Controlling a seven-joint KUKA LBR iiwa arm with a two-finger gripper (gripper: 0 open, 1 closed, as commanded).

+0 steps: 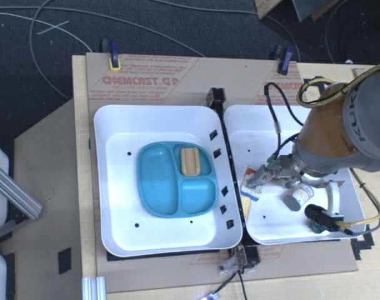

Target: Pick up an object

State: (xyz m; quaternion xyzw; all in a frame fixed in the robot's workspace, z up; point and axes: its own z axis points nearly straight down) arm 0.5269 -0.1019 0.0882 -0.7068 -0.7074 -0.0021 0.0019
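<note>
One gripper (pixel 259 179) hangs low in the right bin (pixel 265 120) (open or closed, I cannot tell). Just beside the gripper, toward the view's lower left, lies a small red-and-blue scrap (pixel 250 194), probably the nearest pick. It is too small to read its long axis. The bin's left wall is close beyond it, so room is tight. Right of the gripper sits a grey cylinder (pixel 299 198). Well left of the gripper, a blue plate (pixel 159 180) holds a tan block (pixel 190 161).

The arm (pixel 340 130) is running off the picture's right edge and is covering much of the right bin's (pixel 254 136) right side. Beneath the gripper (pixel 257 179), a small blue and red thing (pixel 251 194) is blurring into the metal, too small to identify.
</note>
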